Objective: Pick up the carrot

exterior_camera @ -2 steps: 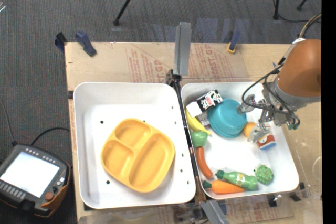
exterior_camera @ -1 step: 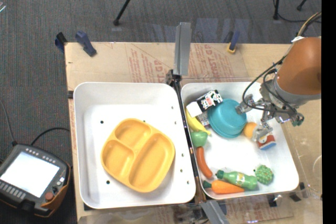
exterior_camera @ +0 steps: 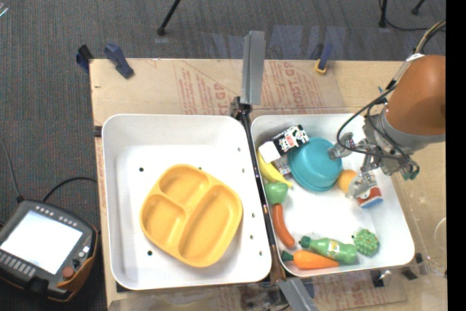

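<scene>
The carrot [exterior_camera: 317, 261], orange with a green top pointing left, lies flat along the near wall of the right bin [exterior_camera: 403, 223]. A green bottle [exterior_camera: 331, 247] lies just behind it and touches it. My gripper [exterior_camera: 362, 181] hangs low over the right part of that bin, well behind the carrot and to its right. It is directly above a small red, white and blue object [exterior_camera: 370, 197] and next to an orange fruit [exterior_camera: 347, 180]. The wrist hides much of the gripper.
The right bin also holds a teal bowl [exterior_camera: 316, 164], a banana [exterior_camera: 270, 171], a black-and-white carton [exterior_camera: 290, 138], a green pepper [exterior_camera: 275, 192], a red-orange sausage-like piece [exterior_camera: 282, 226] and broccoli [exterior_camera: 367, 242]. A yellow divided plate [exterior_camera: 192, 214] lies in the left bin [exterior_camera: 116, 156].
</scene>
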Controlling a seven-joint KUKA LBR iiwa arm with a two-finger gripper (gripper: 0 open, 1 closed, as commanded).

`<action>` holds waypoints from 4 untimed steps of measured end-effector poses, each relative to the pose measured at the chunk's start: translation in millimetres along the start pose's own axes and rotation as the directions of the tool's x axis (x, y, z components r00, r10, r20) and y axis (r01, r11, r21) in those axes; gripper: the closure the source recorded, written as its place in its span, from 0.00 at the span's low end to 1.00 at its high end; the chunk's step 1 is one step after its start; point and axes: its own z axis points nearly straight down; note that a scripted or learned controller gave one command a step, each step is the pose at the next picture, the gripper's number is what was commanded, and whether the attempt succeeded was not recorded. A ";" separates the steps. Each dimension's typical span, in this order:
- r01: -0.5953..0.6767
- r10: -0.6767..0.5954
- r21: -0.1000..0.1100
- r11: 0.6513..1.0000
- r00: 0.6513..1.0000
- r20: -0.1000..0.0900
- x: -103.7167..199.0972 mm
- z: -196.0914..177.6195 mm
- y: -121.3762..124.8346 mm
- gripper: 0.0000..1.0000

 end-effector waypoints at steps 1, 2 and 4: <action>-0.067 0.067 -0.001 0.998 0.998 -0.010 -11.7 1.3 -1.9 0.00; -0.214 0.214 -0.001 0.977 0.977 -0.010 -13.2 1.8 -2.2 0.00; -0.525 0.525 0.001 0.851 0.851 -0.009 -17.1 2.7 3.5 0.00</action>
